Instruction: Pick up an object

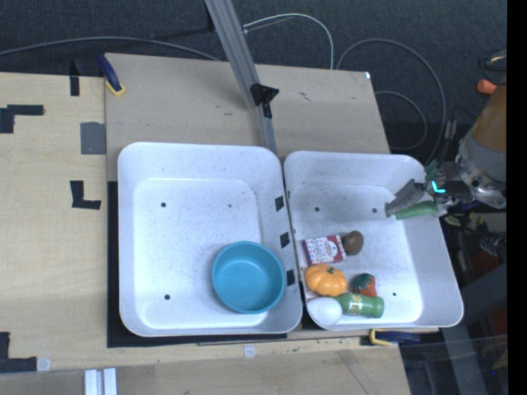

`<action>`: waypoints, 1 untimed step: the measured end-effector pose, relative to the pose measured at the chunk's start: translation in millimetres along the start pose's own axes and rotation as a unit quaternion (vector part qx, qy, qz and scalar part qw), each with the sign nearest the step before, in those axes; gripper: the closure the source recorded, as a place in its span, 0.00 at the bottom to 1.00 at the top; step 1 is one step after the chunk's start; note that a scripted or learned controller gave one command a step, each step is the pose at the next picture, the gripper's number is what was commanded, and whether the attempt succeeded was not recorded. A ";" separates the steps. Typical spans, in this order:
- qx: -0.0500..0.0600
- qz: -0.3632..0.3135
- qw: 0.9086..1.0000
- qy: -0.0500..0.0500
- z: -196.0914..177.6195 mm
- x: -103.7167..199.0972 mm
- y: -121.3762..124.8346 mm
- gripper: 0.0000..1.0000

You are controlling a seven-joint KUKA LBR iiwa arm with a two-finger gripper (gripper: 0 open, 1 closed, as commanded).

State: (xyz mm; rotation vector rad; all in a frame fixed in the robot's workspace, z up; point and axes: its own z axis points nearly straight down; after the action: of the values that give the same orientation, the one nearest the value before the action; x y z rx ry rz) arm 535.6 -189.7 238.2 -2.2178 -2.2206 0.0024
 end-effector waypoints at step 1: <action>-0.001 -0.001 1.000 0.000 -0.9 -0.1 0.5 0.00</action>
State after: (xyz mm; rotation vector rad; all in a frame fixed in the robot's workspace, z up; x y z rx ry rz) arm 536.1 -189.8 239.2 -2.2178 -2.2233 0.0011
